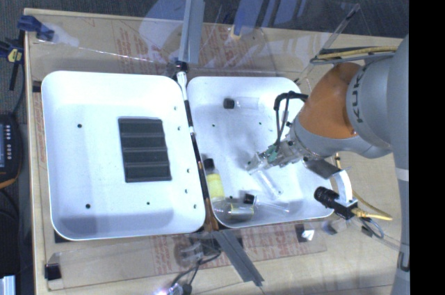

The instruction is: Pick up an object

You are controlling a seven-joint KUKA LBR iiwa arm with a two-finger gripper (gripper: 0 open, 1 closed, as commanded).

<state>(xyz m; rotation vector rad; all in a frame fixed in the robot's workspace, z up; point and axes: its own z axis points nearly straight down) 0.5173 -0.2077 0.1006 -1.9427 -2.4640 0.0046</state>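
Even overhead light, bright white bins (pixel 111 88) near glare, soft shadows inside, image slightly soft.

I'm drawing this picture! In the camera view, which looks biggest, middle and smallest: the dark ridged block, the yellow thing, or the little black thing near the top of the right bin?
1. Dark ridged block, by far the biggest.
2. Yellow thing.
3. Little black thing, the smallest.

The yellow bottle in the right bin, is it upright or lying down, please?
Lying down: the yellow bottle rests lengthwise on the right bin floor, along its left wall.
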